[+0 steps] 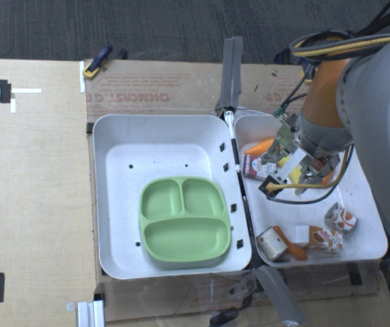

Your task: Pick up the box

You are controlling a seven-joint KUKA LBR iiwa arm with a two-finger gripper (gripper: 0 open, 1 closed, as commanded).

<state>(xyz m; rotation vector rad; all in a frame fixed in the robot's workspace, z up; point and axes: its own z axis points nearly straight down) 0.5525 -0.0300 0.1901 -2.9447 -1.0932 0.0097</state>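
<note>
A small red and white box lies in the right bin, close against its left wall. An orange carrot-like piece lies just behind it. My gripper hangs low over the upper part of this bin, just to the right of the box and partly over it. The wrist and its fittings hide the space between gripper and box, so I cannot tell whether they touch.
The left bin holds a green divided plate. At the front of the right bin lie a small round tub, an orange stick and two orange and white packets.
</note>
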